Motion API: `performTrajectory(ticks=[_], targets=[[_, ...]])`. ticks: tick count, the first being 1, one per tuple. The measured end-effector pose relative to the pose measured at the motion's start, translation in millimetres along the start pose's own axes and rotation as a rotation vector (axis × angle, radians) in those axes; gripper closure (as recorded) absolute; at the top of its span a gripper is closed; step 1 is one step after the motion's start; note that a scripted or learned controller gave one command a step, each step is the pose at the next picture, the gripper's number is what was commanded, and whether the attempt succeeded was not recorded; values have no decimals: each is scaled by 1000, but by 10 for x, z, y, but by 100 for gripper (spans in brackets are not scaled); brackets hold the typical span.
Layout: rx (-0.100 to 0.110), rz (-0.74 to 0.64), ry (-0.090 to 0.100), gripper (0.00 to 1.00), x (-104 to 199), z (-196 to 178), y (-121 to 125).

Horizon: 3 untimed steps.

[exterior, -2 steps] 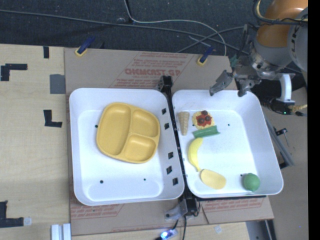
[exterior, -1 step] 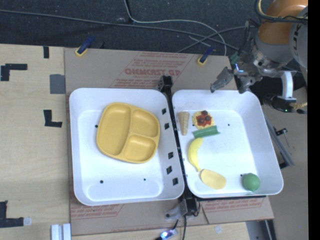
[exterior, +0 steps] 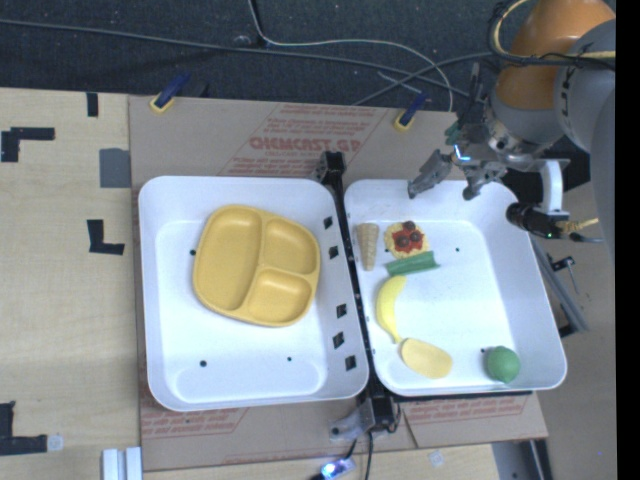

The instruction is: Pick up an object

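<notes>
Cardboard sheet (exterior: 300,143) covers the wooden bench (exterior: 60,298), clipped at the back, and on it the two white bins sit side by side. Left bin (exterior: 165,368) has a yellow divided plate (exterior: 255,265) in it, tilted a bit relative to the bin walls. Right bin (exterior: 520,298) has all the small stuff: an ice cream cone (exterior: 367,243) right by the dividing wall, a little pizza slice toy (exterior: 407,237) just beside it with a green strip (exterior: 411,263) under that (bean, maybe? too small to tell), a banana (exterior: 390,306) in the middle, a pale yellow chip-shaped piece (exterior: 426,358) near the front wall, and a green lime (exterior: 502,364) in the front right corner. Gripper (exterior: 450,178) hangs over the back edge of the right bin, fingers spread wide apart with nothing between them, well clear of the toys. Black cables (exterior: 250,18) trail across the dark floor behind.
</notes>
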<state>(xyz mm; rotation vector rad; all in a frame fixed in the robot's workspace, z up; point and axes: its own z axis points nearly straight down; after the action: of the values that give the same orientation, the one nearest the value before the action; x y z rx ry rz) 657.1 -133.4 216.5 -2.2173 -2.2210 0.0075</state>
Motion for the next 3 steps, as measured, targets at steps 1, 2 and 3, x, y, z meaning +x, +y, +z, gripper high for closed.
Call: performTrajectory(ticks=[1, 2, 3], targets=[[1, -1, 0, 0, 70, 555, 71], [2, 0, -1, 0, 96, 1205, 33], [-4, -2, -1, 100, 104, 1055, 55]])
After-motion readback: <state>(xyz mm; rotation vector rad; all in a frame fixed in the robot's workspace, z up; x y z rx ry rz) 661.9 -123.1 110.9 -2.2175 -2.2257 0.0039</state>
